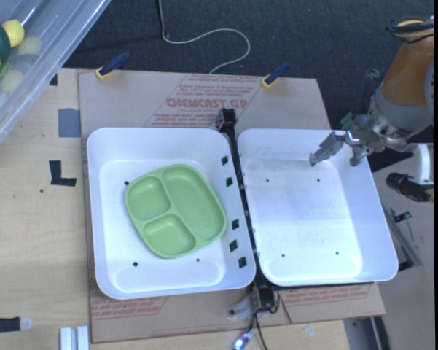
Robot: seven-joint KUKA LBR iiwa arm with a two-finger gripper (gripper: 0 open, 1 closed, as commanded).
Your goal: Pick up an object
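Bins sit side by side at the centre of the frame on a sheet of brown cardboard (pixel 204 100) printed with red lettering, which is held to the wooden bench (pixel 29 217) by two yellow-and-blue clamps (pixel 113 65) at its upper corners. The left bin (pixel 106 195) holds a green divided plate (pixel 176 210), a rounded tray with three compartments, lying flat and slightly turned, a little right of and below the bin's middle, well apart from the gripper. The right bin (pixel 306 217) shows a bare, faintly scuffed white floor. A row of small black clips (pixel 235 210) runs down the seam where the two bins meet. At the right edge of the frame the arm (pixel 408 79), grey with an orange band, reaches in over the upper right corner of the right bin. Its gripper (pixel 341 150) hangs above that bin's upper right area; the two fingers (pixel 324 152) are spread apart with nothing between them, one pointing toward the left of the frame over the bin floor and the other nearer the bin's right wall. In the upper left corner of the frame stands a clear plastic tub (pixel 51 42) with yellow and dark green items (pixel 0 39) inside, too partly seen to name. A thin white cable (pixel 204 39) loops across the dark floor at the top centre of the frame.
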